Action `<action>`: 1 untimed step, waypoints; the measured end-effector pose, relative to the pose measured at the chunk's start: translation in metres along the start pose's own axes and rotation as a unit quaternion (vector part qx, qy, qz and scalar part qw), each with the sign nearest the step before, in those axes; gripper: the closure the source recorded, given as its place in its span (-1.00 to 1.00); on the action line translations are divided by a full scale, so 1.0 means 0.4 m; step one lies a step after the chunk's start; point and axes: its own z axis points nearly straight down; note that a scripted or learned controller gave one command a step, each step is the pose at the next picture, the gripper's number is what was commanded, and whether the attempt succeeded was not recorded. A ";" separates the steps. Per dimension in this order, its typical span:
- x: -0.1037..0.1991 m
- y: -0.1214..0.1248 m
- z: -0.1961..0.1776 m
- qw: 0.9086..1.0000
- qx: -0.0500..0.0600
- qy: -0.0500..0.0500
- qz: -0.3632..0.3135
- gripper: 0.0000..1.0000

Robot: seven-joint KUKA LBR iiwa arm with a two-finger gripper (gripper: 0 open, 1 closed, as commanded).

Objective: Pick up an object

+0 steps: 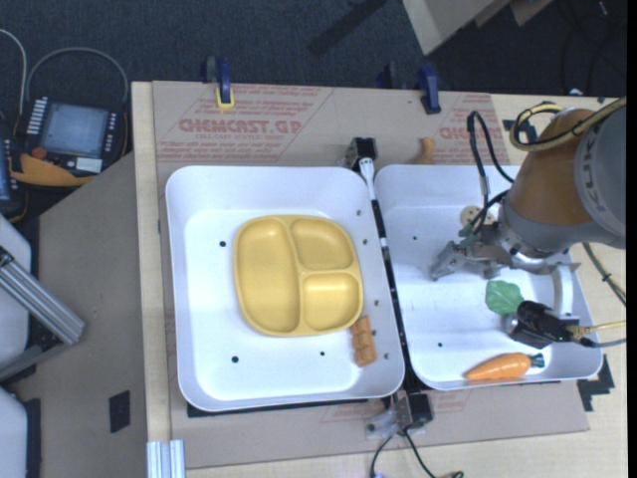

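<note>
Orange carrot (498, 367) lies in right bin (428, 207) by front wall; pincer (453, 259) over same bin, spread or pressed we cannot tell.

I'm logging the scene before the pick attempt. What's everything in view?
left bin: one, white, left on the bench
right bin: one, white, next to it
divided plate: one, yellow, middle of the left bin
food piece: one, orange-brown, left bin, by the plate's near right corner
carrot: one, orange, right bin, near front edge
leafy piece: one, green, right bin
clamps: two, blue, bench's back edge
pendant: one, black, left of the bench
arm: one, grey and orange, from the right
tool: one, grey, over the right bin
</note>
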 end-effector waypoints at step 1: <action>-0.001 0.003 -0.032 1.000 -0.003 -0.001 0.000 1.00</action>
